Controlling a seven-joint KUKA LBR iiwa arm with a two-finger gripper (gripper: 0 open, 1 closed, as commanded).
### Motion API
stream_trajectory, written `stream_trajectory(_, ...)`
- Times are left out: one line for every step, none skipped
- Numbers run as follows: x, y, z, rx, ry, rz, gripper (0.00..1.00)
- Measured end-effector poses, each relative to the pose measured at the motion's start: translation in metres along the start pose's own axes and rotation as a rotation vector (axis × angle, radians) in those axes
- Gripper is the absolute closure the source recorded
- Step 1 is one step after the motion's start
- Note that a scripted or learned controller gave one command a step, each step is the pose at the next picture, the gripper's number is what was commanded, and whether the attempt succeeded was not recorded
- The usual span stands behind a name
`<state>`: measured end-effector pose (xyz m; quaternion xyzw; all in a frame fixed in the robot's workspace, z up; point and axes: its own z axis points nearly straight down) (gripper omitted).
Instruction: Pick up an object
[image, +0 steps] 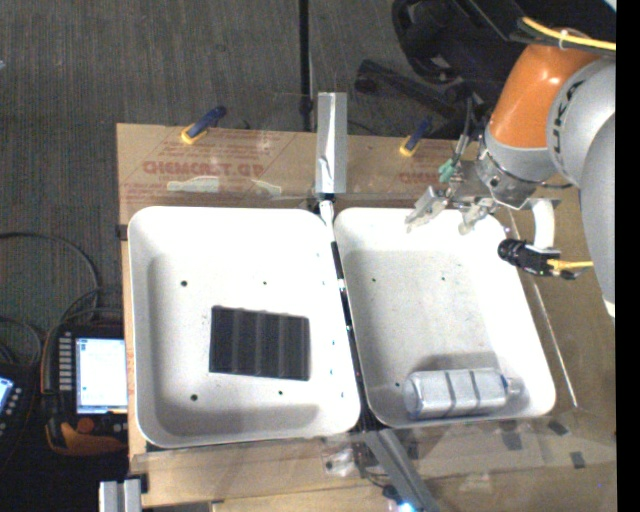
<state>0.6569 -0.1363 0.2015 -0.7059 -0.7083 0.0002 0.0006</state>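
Camera view: two bins (150, 300), two objects (260, 343).

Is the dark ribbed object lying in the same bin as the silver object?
No: the dark ribbed object lies in the left bin, while the silver object lies in the right bin.

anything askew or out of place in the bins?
Nothing stands out. The black ridged block lies flat in the left bin, edges slightly rotated against the walls. The silver ridged block sits against the right bin's near wall. The gripper hangs at that bin's far rim, holding nothing.
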Motion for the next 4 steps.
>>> stream_trajectory(-0.040, -0.080, 0.007, 0.000, -0.002, -0.060, 0.00)
stream_trajectory(-0.049, -0.140, -0.011, 0.000, 0.001, 0.103, 0.00)
stream_trajectory(-0.056, -0.154, -0.099, -0.003, -0.003, 0.097, 0.00)
stream_trajectory(-0.036, -0.173, 0.010, 0.000, 0.001, -0.108, 0.00)
